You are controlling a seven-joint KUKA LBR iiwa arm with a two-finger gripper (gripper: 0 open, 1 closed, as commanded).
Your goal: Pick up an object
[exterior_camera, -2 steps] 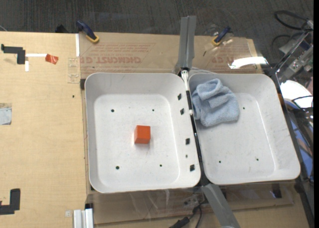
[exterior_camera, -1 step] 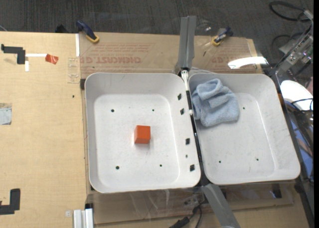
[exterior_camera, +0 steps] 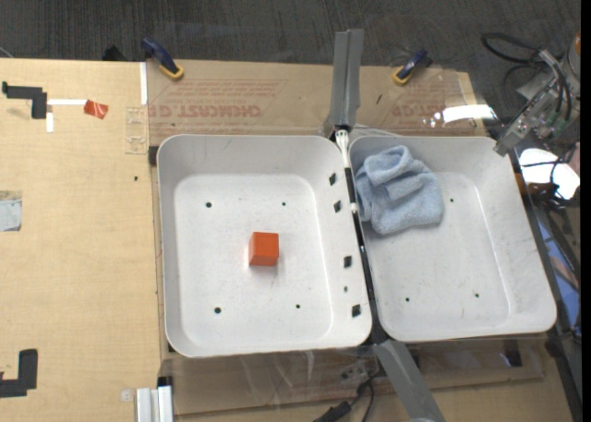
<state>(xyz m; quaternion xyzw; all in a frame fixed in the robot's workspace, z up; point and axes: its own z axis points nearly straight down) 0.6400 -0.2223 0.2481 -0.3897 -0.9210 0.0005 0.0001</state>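
Two shallow white bins, the left bin [exterior_camera: 185, 319] and the right bin [exterior_camera: 517, 309], are carried side by side on the table [exterior_camera: 65, 226]. Cardboard [exterior_camera: 277, 102] is clamped at 12 o'clock.

A cube [exterior_camera: 264, 249] lies in the left bin [exterior_camera: 185, 319]; a crumpled cloth [exterior_camera: 399, 191] lies in the right bin [exterior_camera: 517, 300], at its back left corner.

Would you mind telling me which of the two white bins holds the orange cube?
The left bin: the orange cube sits near its middle, while the right bin holds a blue cloth.
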